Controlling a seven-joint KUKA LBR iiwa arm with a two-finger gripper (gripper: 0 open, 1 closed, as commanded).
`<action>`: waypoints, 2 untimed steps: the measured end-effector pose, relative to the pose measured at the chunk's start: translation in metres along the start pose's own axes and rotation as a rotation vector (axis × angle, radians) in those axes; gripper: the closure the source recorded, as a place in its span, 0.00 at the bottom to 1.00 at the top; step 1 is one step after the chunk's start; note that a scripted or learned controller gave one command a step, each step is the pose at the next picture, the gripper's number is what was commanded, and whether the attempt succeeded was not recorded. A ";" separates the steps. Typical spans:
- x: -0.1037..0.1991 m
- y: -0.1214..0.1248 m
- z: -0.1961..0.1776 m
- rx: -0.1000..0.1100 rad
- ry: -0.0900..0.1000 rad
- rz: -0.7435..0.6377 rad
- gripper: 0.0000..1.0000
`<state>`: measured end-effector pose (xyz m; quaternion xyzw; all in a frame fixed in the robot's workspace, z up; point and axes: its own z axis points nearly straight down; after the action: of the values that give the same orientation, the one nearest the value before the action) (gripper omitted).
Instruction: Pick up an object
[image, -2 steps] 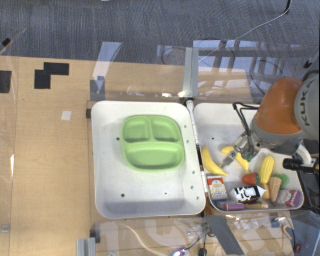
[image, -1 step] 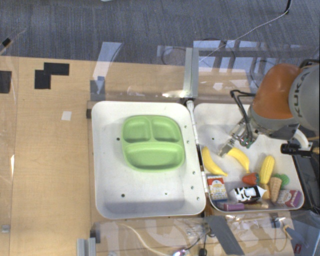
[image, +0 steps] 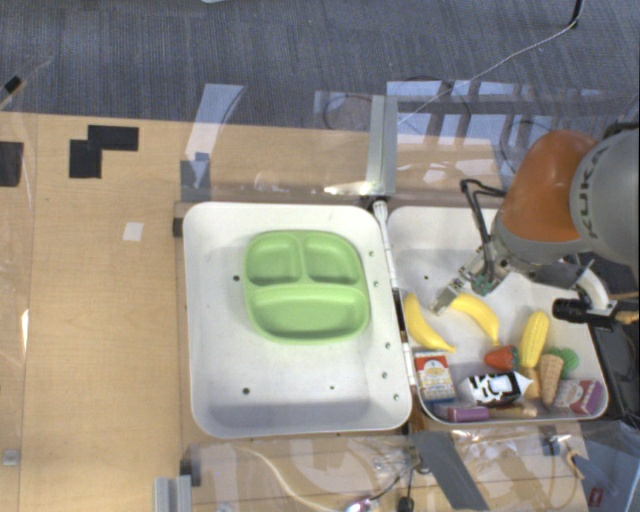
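Two white bins share my bench: at right of frame, the gripper (image: 453, 297) hangs with fingers slightly parted, holding nothing, just beside a toy banana (image: 478, 316). Light, rigid, slick plastic, I judge; grip mid-curve.

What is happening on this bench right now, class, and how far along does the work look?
A grey robot arm with an orange band reaches into the right white bin, which holds toy food. Its gripper hangs low just above a yellow toy banana, with a second yellow banana beside it. No object sits between the fingers, so the pick is not yet made. The left white bin holds a green divided plate.
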<state>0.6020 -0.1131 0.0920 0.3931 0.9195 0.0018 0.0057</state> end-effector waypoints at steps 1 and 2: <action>0.004 0.056 -0.096 0.000 0.002 -0.006 0.00; 0.000 -0.055 -0.039 0.005 0.005 0.147 0.00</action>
<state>0.5617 -0.1505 0.1304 0.4594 0.8882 0.0007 0.0022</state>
